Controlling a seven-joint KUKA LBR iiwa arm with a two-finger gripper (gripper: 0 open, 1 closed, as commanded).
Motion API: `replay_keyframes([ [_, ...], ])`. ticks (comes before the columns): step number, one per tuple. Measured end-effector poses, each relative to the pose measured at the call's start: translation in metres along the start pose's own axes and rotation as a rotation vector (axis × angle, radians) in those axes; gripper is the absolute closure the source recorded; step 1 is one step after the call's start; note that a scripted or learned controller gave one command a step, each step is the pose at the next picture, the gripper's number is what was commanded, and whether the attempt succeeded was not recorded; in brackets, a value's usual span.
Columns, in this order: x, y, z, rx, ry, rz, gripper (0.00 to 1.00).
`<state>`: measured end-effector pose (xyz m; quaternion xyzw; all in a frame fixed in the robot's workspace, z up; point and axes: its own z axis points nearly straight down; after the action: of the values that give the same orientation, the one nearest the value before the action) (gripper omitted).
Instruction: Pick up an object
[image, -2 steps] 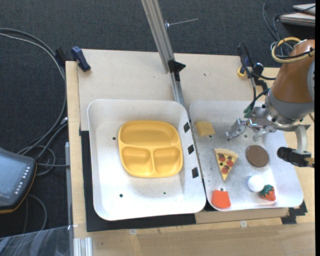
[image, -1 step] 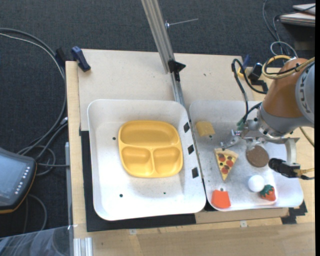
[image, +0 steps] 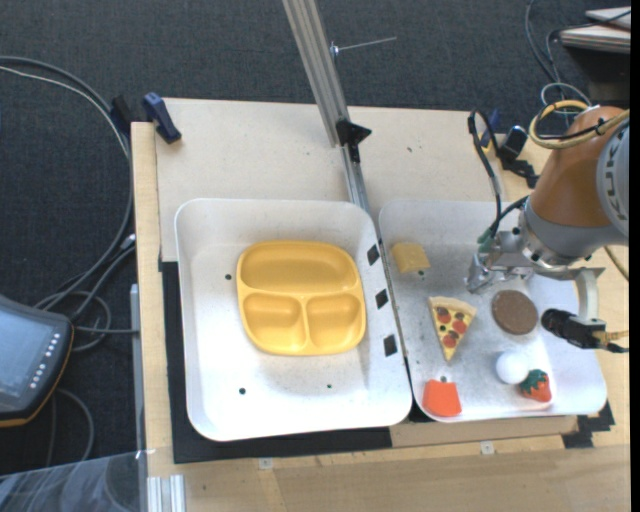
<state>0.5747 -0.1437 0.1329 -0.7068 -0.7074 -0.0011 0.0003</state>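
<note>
Arm (image: 585, 190): cut off by the right edge; only the orange band and part of the grey wrist are in frame.
Gripper (image: 490, 275): seen from above, metal parts crowded together; finger gap too small to tell.
Right bin (image: 440, 225): far right wall partly covered by the arm and its fittings.
Brown disc (image: 515, 312): upper edge close under the gripper body; contact cannot be told.
Strawberry (image: 537, 385): small; detail unclear.
Tablet (image: 25, 360): cut off by the left edge.
Metal pole (image: 320, 70): runs out of the top edge.
Cables (image: 60, 90): run out of the left edge.
</note>
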Motion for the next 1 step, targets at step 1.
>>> replay_keyframes([
  [1, -0.0044, 0.0105, -0.0571, -0.006, -0.004, 0.000, 1.00],
])
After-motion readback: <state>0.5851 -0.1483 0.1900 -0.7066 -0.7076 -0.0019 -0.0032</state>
